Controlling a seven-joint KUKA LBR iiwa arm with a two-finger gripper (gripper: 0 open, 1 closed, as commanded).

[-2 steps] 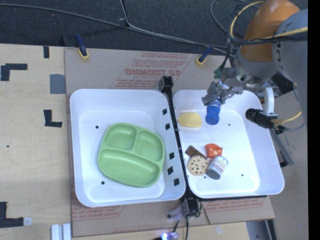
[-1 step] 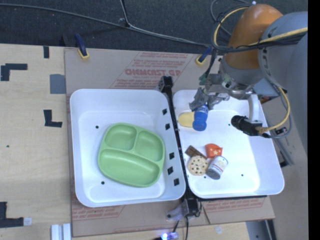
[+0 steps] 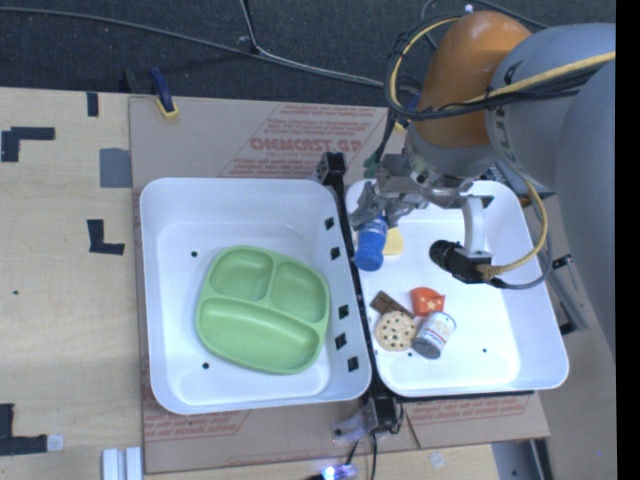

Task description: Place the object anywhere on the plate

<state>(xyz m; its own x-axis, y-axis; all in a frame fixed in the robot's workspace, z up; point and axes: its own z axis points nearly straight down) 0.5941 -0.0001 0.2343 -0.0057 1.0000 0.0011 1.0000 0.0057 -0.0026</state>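
Nearest us, along the lower edge of the frame, we see the cardboard sheet under both bins poking out, with a small clamp or bracket at the seam between them. Moving up, the right bin holds a loose cluster at lower centre: a chocolate-chip cookie, a brown wafer-like piece touching its upper edge, a small tin can lying tilted, and a red item just above the can. These look scattered, as pick candidates would be. In the left bin sits the green divided plate, flat, with nothing on its three compartments, so we judge the placing is not yet done. Further up, near the divider at the right bin's upper-left corner, the gripper hangs over a blue bottle-like object with a yellow piece beside it. The blue object sits right below the fingers and seems to be the one being lifted, tilted slightly; we think it is pinched by its top, though the contact is partly hidden. It remains over the right bin, well apart from the plate. A black cable fitting dangles to the right. Farthest, the orange band and the grey arm fill the upper right.
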